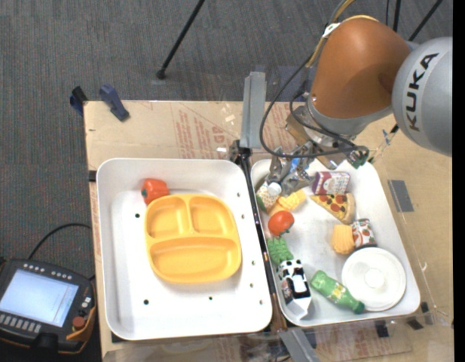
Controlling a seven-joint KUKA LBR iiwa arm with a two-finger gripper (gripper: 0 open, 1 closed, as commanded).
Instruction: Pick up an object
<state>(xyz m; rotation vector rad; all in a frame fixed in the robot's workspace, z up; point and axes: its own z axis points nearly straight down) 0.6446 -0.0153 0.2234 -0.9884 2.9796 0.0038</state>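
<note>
Green bottle (pixel 336 291) lies pointing lower-right.

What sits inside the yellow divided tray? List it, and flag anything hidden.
The yellow divided tray shows three bare compartments. A red pepper lies outside, touching its upper-left rim. Whatever lies beneath the tray is covered.

Dark grey carpet floor (pixel 81 36) surrounds a brown cardboard-topped counter (pixel 179 127); a handheld control pendant (pixel 40 300) with lit screen lies lower left.
</note>
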